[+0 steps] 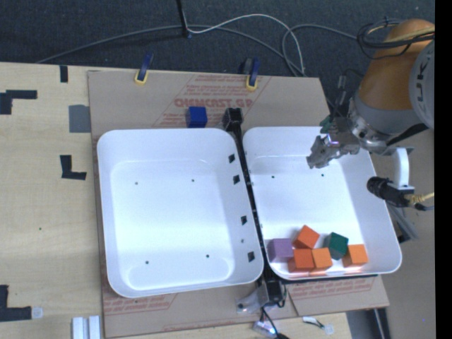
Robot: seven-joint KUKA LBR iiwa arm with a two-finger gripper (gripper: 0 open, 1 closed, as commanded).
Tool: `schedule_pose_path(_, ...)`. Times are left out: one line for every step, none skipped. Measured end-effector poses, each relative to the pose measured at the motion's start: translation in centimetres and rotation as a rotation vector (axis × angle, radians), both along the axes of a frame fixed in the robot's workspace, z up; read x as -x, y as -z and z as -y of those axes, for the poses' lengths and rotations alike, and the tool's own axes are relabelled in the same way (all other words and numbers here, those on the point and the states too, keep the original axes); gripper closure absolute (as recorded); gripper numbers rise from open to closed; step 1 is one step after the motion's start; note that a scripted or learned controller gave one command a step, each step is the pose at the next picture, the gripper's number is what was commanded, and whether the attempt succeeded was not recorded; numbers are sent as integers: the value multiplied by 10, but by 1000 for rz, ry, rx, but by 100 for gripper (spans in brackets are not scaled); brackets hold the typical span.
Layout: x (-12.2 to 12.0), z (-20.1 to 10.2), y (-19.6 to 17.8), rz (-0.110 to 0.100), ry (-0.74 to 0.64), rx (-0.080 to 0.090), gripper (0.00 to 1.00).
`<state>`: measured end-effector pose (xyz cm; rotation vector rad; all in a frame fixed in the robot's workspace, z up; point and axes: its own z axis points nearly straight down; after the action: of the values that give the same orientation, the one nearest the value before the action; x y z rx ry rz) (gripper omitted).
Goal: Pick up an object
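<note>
Blocks (318, 251) at right bin's (367, 189) near edge, well apart from pincer (319, 154).

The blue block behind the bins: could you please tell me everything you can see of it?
The blue block is a small cube of solid, evenly coloured material, possibly painted wood or foam. It sits flat on the brown cardboard sheet, just beyond the far rim of the left bin, beside a black clip. Nothing grips it.

Cardboard sheet (212, 101) under the bins, upper centre of the frame: faded red print, upside down, apparently "CHEMCAST GP". More red print along its lower edge, too faint to read.
</note>
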<state>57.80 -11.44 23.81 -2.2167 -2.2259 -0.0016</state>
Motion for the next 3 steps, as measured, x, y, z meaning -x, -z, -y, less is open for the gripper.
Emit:
schedule_pose_path(10, -51, -8, 0, 0, 0, 100)
schedule_pose_path(30, -101, -9, -1, 0, 0, 100)
schedule_pose_path(45, -160, -5, -2, -1, 0, 100)
